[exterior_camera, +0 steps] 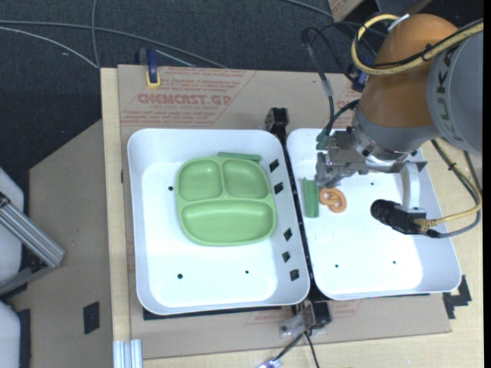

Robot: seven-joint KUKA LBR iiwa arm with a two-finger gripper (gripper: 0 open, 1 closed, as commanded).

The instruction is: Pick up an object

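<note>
Hand (pixel 331 176) over right bin (pixel 383 271); arm hides bin's far part.

Two bins side by side on the bench (pixel 115 205), left bin (pixel 153 282) at 9 o'clock, right bin (pixel 383 278) at 3. Sitting in the left bin, about dead centre: a divided plate (pixel 226 202). Over in the right bin, hugging its 9 o'clock wall: a small stick-shaped piece (pixel 310 198), and just beside that at its 3 o'clock, a pretzel-shaped thing (pixel 334 200), maybe touching, hard to tell. Hanging right above those two, toward 12: the gripper (pixel 331 176). Arm (pixel 403 75) coming in from 1 o'clock.
</note>
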